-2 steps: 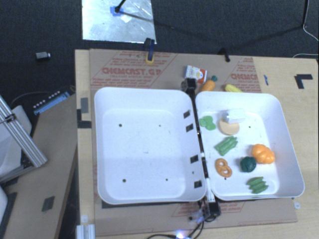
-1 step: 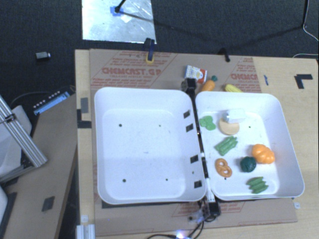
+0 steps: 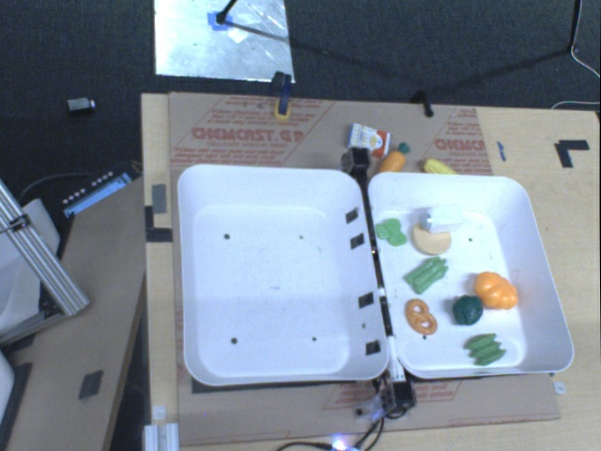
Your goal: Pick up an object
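Note:
The right bin (image 3: 535,252) holds several small toy foods. An orange pumpkin-like piece (image 3: 495,290) lies at its right side, with a dark green round piece (image 3: 468,310) just left of it. A brown pretzel (image 3: 422,317) lies near the bin's left wall. A green pod bundle (image 3: 426,275) sits above the pretzel, and another green piece (image 3: 485,348) lies near the front rim. A tan wedge (image 3: 432,241) with a white block (image 3: 441,220) on it sits toward the back, beside a light green slice (image 3: 391,232).
The left bin (image 3: 272,271) stands beside the right one on a cardboard sheet (image 3: 244,132). Behind the bins lie an orange carrot toy (image 3: 392,162), a yellow piece (image 3: 438,167) and a small white packet (image 3: 364,138). A metal frame (image 3: 38,261) stands at far left.

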`<move>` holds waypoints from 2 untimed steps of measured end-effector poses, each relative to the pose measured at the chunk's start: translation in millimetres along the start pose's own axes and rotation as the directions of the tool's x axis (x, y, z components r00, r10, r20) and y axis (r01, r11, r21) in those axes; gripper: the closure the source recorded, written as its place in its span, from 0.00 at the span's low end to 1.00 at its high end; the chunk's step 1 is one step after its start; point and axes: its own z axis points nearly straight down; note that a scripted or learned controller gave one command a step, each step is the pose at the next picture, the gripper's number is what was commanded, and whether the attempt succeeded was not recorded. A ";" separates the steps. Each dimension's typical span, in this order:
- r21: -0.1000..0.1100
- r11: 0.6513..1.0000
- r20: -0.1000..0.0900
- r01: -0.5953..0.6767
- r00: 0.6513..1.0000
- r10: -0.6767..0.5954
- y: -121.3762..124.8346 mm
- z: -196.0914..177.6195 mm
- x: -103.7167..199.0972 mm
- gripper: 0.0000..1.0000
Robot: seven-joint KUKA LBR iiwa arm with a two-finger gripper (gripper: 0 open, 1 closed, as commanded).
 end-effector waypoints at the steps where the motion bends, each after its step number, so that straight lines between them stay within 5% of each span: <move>1: 0.000 1.000 0.000 0.000 1.000 0.000 0.2 -0.1 -0.1 1.00; 2: 0.000 1.000 0.000 0.000 1.000 0.000 0.2 -0.1 -1.2 1.00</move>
